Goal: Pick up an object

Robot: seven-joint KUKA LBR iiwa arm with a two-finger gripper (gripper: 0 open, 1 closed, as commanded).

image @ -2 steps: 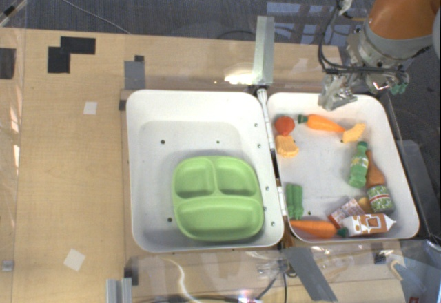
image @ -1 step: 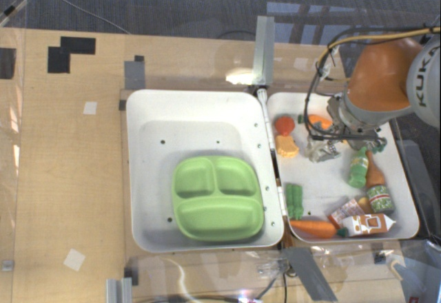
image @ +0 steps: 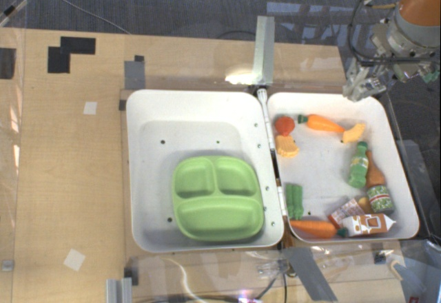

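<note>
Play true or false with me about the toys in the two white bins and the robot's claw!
1. The green tray lies in the left bin. True.
2. The gripper is holding a carrot. False: it hangs over the right bin's far corner, with no toy seen between its fingers.
3. Two orange carrots are in the right bin, one far, one near. True.
4. The green bottle sits on the green tray. False: it lies in the right bin.
</note>
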